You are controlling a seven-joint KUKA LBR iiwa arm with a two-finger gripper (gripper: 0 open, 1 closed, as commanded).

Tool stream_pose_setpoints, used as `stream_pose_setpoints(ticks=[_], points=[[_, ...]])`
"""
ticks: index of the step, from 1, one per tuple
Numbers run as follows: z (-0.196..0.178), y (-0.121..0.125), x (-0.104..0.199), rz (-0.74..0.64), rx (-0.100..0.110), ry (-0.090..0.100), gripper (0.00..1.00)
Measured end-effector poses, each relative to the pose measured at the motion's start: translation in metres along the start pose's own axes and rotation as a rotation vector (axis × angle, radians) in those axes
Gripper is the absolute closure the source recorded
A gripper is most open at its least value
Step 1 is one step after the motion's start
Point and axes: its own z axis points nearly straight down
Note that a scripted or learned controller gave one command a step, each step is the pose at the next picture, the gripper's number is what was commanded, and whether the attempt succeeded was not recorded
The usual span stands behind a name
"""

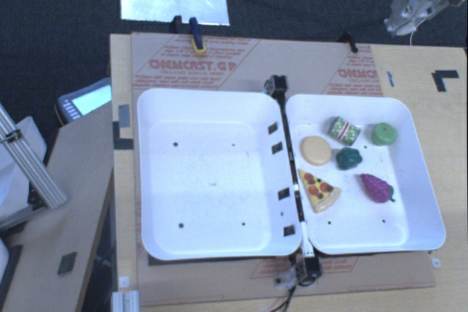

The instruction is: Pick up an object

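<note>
Dark carpet surrounds a pale bench that carries two shallow white bins side by side. Left bin: nothing to pick up. Right bin: six small toy foods, grouped in its upper half, none touching. Noted are a green-and-white can, a green round fruit, a tan bun, a dark teal piece, a pizza slice and a purple bunch of grapes. The claw hangs at the upper right, off the bench and above the carpet, well apart from every item and holding nothing; whether it stands wide or narrow cannot be told from this angle. The governing relation: all candidates lie below and slightly left of the claw as viewed, the green fruit and the can nearest. In my judgement the pick has not begun; the arm must travel in over the right bin's far rim and descend.
</note>
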Motion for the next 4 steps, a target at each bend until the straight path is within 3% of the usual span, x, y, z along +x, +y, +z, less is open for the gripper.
stream_pose_setpoints(ticks=[1,2,3,4], points=[[0.023,-0.039,0.122,-0.005,0.022,0.004,1.0],[0.254,-0.067,0.115,0.011,0.035,-0.003,1.0],[0.149,-0.099,0.139,0.005,0.012,0.004,1.0],[0.047,-0.096,0.159,0.006,0.009,0.004,1.0]])
